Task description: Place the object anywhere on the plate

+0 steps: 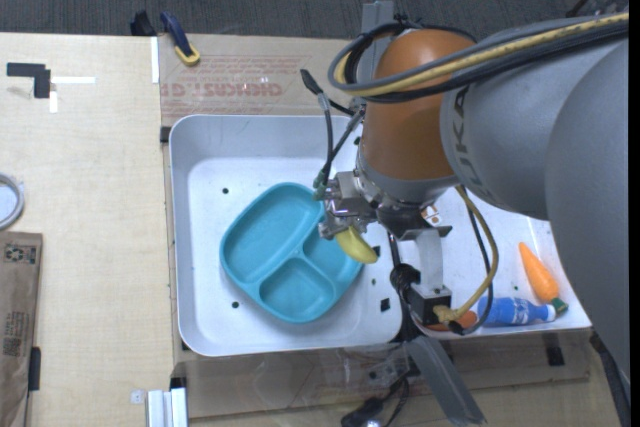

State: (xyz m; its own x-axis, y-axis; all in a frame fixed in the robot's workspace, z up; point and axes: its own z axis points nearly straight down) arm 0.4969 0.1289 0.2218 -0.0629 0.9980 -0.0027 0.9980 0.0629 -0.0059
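Right now the claw hangs over the right edge of the blue plate, which lies tilted in the left white bin. A small yellow object, maybe a banana, sits just under the claw, over the plate's rim. Whether the claw grips it, I cannot tell. An orange carrot and a blue-and-white tube lie in the right bin. A blue-handled clamp rests on the counter.

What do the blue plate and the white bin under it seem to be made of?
The plate: likely moulded plastic, matte, one even blue, with soft rounded dividers. The bin: probably plastic or coated metal, smooth white with a faint sheen and rounded corners; the look leaves it open.
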